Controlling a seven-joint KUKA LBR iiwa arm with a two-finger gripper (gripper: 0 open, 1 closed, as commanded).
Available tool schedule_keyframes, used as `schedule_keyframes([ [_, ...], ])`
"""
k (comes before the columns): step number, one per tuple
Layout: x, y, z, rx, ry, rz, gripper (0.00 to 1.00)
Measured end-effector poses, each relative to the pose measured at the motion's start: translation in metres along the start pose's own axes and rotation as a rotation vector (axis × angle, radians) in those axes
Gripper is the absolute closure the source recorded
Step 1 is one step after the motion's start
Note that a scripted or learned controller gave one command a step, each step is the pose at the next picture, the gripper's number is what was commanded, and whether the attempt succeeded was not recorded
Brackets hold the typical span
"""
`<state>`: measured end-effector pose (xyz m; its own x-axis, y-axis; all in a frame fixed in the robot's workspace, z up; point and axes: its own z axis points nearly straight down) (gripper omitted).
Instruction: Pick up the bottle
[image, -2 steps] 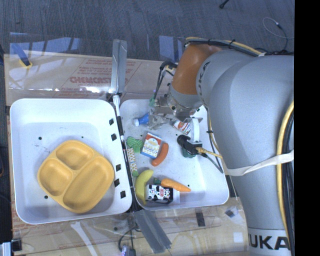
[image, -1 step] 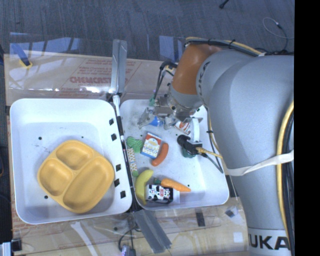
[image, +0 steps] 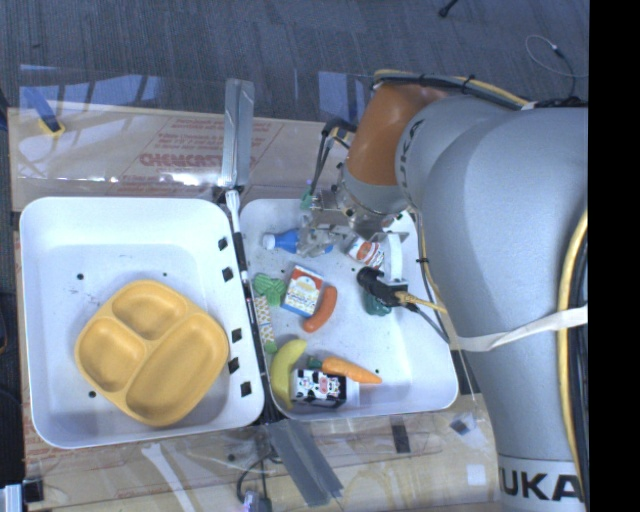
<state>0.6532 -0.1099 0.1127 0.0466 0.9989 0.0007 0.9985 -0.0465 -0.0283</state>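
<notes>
A: Pincer (image: 322, 232) sits low in the right bin (image: 425, 385), at its far left corner, hanging under the orange band (image: 385, 140). Whether it is open or closed you cannot tell from this overhead slant; the metal parts blur together.

B: And the bottle?

A: Bottle (image: 283, 241) lies on its side on the bin floor, blue with a white cap pointing left, just beside the pincer, possibly touching it. Nothing shows it as gripped. Log it as not held.

B: Neighbours?

A: Small carton (image: 303, 291) and a sausage-shaped toy (image: 320, 309) lie nearer the camera, a green piece (image: 266, 286) by the divider. Banana (image: 286, 362), carrot (image: 350, 370) and a black-and-white box (image: 319, 388) sit at the near edge. The yellow tray (image: 150, 350) is in the left bin (image: 40, 300).

B: Handling?

A: Judgement only: small, light, probably hard smooth plastic, so it could roll or squirt out. You'd want to close across the body's middle, fingers square to its long axis, not on the cap.
</notes>
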Motion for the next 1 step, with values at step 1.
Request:
schedule_keyframes([
  [1, 0.0281, -0.0188, -0.1291, -0.025, 0.001, 0.203, 1.00],
])
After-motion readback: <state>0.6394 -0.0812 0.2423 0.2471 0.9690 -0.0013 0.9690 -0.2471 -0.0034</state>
